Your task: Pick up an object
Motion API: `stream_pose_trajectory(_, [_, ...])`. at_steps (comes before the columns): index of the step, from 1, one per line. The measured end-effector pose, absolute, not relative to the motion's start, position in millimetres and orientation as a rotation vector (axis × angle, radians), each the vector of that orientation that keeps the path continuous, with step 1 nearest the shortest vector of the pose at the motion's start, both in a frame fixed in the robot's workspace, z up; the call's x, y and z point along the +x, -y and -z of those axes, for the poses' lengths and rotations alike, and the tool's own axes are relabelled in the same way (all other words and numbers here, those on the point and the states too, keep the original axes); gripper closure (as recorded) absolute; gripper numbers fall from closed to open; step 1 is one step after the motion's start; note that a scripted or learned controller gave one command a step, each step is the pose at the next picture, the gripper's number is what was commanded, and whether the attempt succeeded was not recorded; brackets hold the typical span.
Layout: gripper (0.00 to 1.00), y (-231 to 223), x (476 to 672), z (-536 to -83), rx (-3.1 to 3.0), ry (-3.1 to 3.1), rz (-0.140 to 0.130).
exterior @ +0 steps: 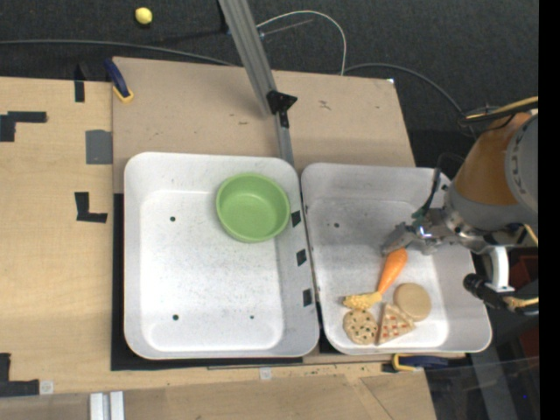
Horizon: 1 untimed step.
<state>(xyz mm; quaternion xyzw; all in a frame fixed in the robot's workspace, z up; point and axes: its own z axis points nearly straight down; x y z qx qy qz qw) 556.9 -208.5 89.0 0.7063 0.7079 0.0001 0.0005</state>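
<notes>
Right bin (455,335) on the bench: your gripper (404,238) sits at the carrot's (391,273) top, jaw state unclear. Carrot looks light, stiff, slick; grab mid-body.

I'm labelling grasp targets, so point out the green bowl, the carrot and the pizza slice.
green bowl (253,206): camera view, centre of its inside.
carrot (392,271): camera view, middle of its orange body.
pizza slice (395,325): camera view, its topping.

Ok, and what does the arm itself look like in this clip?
The arm is a rounded grey body with a broad orange band above the wrist. A dark cable runs down to the metallic grey gripper. White and black fittings sit under the wrist.
</notes>
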Motion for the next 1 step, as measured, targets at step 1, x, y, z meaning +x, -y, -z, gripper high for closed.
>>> stream_pose_trajectory(1, [1.0, 208.1, 556.6, -99.0, 2.218, -2.225, 0.0])
